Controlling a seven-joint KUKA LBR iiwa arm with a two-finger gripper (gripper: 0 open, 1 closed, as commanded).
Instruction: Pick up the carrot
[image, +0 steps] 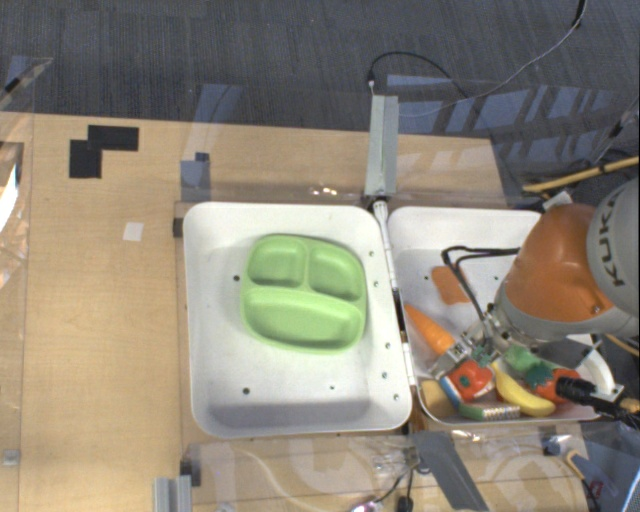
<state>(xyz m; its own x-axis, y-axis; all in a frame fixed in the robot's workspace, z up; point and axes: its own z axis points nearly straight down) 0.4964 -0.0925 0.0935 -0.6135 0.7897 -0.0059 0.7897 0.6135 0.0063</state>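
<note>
Camera view. Carrot (429, 329): orange, tapered, lying aslant in the right bin (470, 228) near its left wall, at about 8 o'clock from the bin's middle. Judged a light, stiff, smooth toy, likely slippery; best taken across its thicker midsection. Gripper (472, 347): just beside the carrot's lower end, at its 4 o'clock; its opening cannot be told. Neighbours at 5 o'clock: tomato (472, 381), banana (522, 393). Left bin holds a green tray (303, 291).
</note>
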